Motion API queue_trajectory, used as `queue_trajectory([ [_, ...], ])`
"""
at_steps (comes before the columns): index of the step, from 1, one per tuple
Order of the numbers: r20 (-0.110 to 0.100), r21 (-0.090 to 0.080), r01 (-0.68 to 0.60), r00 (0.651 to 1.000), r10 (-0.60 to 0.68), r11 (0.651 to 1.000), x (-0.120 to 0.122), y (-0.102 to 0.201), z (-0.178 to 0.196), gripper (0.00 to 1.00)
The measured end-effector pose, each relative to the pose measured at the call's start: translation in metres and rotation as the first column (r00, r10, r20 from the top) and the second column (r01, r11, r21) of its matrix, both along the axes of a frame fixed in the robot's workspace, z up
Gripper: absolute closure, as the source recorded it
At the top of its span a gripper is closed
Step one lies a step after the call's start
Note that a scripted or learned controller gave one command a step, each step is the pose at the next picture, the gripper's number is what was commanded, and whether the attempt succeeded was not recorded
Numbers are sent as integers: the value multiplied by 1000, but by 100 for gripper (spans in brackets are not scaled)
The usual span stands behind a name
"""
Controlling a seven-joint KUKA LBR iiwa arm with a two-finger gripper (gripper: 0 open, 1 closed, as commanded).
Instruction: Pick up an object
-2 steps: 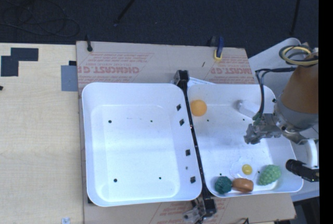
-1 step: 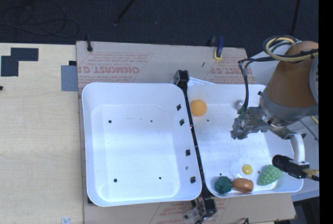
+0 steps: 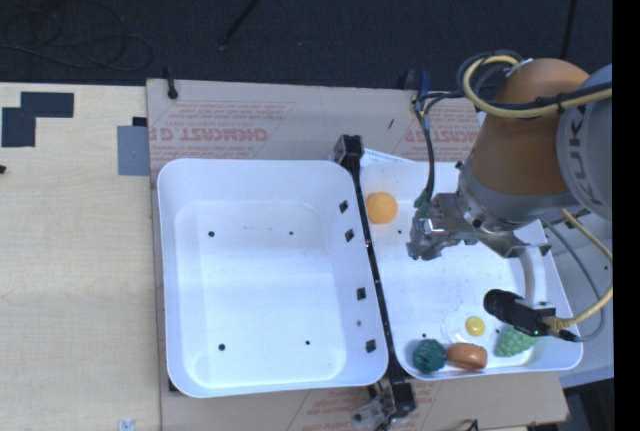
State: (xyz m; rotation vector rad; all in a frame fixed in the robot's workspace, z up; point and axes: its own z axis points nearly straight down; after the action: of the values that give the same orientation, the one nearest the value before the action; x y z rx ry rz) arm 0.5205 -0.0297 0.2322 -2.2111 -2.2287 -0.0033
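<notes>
Camera view, your end effector (image 3: 424, 241) hangs over the right bin (image 3: 400, 319), grip cannot be told, orange ball (image 3: 381, 208) near that bin's back left corner, teal ball (image 3: 430, 356), orange lump (image 3: 466, 355), green ball (image 3: 515, 342) along its front edge.

Hand (image 3: 428, 241) over rt bin (image 3: 405, 304), nr orange ball (image 3: 381, 208).

My arm (image 3: 530, 149) reaches in from the right, orange band uppermost, wrist bent downward, end effector (image 3: 425, 239) hanging low, pointing left.
</notes>
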Motion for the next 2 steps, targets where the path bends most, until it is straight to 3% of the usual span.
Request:
queue_trajectory([
  [1, -2, -2, 3, 1000, -3, 1000, 35, 46, -7, 100],
  [2, 0, 0, 1, 1000, -1, 1000, 33, 111, 28, 100],
])
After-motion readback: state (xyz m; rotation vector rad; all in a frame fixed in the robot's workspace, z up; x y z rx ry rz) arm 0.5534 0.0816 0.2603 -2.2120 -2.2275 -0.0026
